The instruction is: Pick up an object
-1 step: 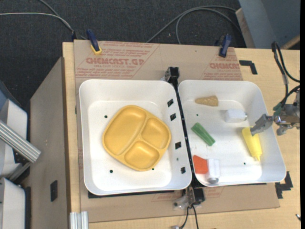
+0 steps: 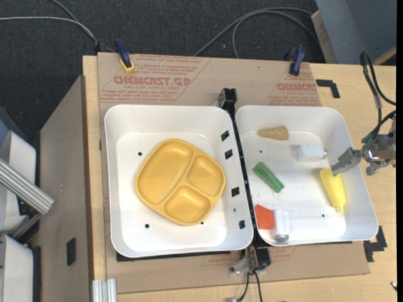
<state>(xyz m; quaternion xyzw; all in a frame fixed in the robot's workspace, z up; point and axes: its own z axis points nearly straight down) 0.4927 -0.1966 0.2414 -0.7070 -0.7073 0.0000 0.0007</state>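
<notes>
Nothing picked yet: gripper (image 2: pixel 350 160) sits at the right bin's (image 2: pixel 352 230) right rim, can't tell its state, while yellow piece (image 2: pixel 333 189), green block (image 2: pixel 268 176) and others lie loose in the bin.

I see two white bins side by side, the left bin (image 2: pixel 119 168) and right bin (image 2: pixel 352 187), on a brown board (image 2: pixel 164 74) printed in red, which a yellow-tipped clamp (image 2: pixel 124 56) and a blue clamp (image 2: pixel 296 60) pin down. Cables (image 2: pixel 44 8) trail behind.

Dark carpeted floor (image 2: pixel 189 11), trailing cables (image 2: pixel 50 8), brown paper-covered bench (image 2: pixel 94 168) clamped with clips (image 2: pixel 124 55).
</notes>
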